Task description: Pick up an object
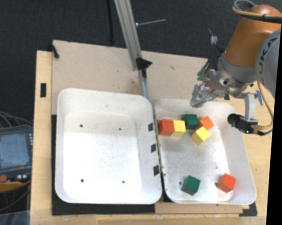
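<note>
The gripper (199, 98), whether spread or pinched I cannot tell, hangs above the green cube (191, 121), likely lining up a grab.

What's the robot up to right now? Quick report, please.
Pincer above right bin's far edge, nothing gripped. Block cluster just below it. Nothing in the way.

Single fixed camera above bench (111, 63) — looks down at slant — both bins (74, 99) in frame.

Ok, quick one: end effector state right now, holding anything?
End effector: cannot be told whether open or closed; nothing seen in it. It hangs over the far edge of the right bin, just above the green cube.
</note>
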`<act>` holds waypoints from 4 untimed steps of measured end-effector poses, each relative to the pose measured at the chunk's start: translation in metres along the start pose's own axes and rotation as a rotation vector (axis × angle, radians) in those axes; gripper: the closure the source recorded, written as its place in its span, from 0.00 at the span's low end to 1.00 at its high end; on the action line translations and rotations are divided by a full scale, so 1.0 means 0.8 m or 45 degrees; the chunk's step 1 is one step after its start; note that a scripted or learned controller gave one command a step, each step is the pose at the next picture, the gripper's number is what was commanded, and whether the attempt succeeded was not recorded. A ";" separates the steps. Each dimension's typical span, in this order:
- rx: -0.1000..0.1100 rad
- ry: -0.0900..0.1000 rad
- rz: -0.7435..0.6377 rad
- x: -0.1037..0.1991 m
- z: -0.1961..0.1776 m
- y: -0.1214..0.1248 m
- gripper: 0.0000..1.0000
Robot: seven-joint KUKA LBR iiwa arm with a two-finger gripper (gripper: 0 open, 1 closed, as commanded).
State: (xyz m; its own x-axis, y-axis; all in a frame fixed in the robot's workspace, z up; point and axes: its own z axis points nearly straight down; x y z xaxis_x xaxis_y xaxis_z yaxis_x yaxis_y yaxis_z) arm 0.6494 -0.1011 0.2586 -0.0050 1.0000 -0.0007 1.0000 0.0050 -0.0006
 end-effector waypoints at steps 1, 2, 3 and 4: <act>0.001 0.001 0.000 0.057 0.006 0.011 1.00; 0.001 0.002 -0.002 0.123 0.025 0.003 1.00; 0.004 0.002 -0.002 0.188 0.039 0.004 1.00; -0.004 0.003 -0.003 0.245 0.022 0.010 1.00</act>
State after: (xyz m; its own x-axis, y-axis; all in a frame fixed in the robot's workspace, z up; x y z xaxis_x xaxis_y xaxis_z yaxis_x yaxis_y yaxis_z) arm 0.6561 0.0949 0.2408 -0.0072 1.0000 0.0014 1.0000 0.0072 0.0023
